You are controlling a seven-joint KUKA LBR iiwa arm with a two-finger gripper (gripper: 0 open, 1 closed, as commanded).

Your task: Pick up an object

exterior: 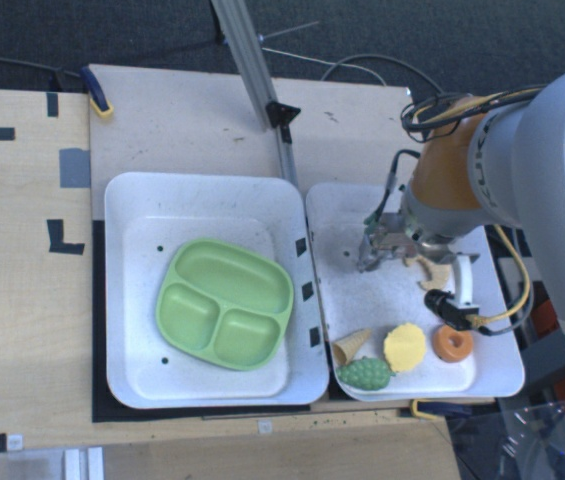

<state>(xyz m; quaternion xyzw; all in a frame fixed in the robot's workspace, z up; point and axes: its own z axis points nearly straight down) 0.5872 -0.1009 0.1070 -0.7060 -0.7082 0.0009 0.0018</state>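
We note gripper (370, 258) low over right bin (334, 208) — finger state indeterminate. Nearest candidates — yellow object (405, 347), cone (352, 344), green object (365, 373) — lie toward bin's near edge, well apart from gripper.

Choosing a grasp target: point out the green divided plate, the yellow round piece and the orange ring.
green divided plate (225, 303), camera view, centre where dividers meet
yellow round piece (404, 347), camera view, middle of top
orange ring (453, 344), camera view, its rim

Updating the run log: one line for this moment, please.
gripper: low in right white bin, nothing visibly held | yellow round toy, orange ring, green bumpy toy: untouched
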